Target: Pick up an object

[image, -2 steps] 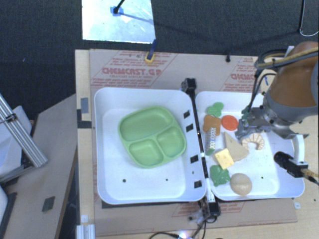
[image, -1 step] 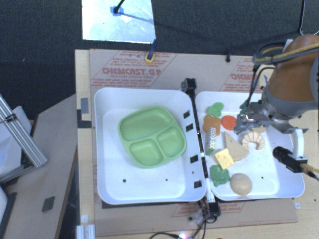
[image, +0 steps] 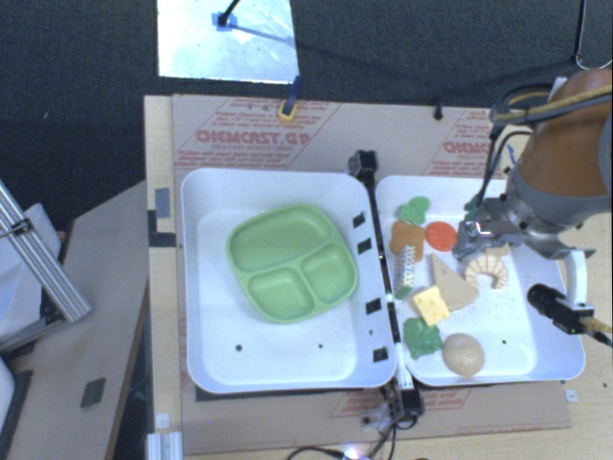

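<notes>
Over the right bin [image: 551, 357], the arm [image: 565, 151] reaches in from the right edge, its orange band above the grey wrist, which angles down toward the bin's upper middle. Gripper [image: 476, 240] sits low, just beside the croissant [image: 488, 269] and the red disc [image: 442, 236]; finger opening cannot be determined, and no object is visibly gripped. Toy food items lie clustered along the bin's left side: a green leafy piece [image: 415, 208], a tan wedge [image: 451, 285], a yellow cheese block [image: 431, 306], a green broccoli shape [image: 421, 337] and a round beige ball [image: 463, 354]. Left bin [image: 206, 353] contains a smooth green plastic tray [image: 292, 262] with three compartments.
</notes>
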`<action>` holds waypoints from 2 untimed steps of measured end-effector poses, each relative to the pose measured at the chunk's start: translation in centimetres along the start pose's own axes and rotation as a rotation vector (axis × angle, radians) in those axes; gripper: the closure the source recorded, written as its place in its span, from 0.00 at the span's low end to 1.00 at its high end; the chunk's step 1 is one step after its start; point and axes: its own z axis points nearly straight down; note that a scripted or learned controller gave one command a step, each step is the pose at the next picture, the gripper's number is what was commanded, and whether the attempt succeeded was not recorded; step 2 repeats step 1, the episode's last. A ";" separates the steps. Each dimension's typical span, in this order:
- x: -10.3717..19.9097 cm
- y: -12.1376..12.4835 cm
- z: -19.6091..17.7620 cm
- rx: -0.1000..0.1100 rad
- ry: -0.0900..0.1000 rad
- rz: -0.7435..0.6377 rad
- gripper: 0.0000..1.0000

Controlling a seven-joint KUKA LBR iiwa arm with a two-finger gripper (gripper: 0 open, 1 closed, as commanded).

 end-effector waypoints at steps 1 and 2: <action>-0.3 0.7 0.3 -0.001 0.000 0.001 1.00; -0.3 0.7 0.3 -0.001 0.000 0.001 1.00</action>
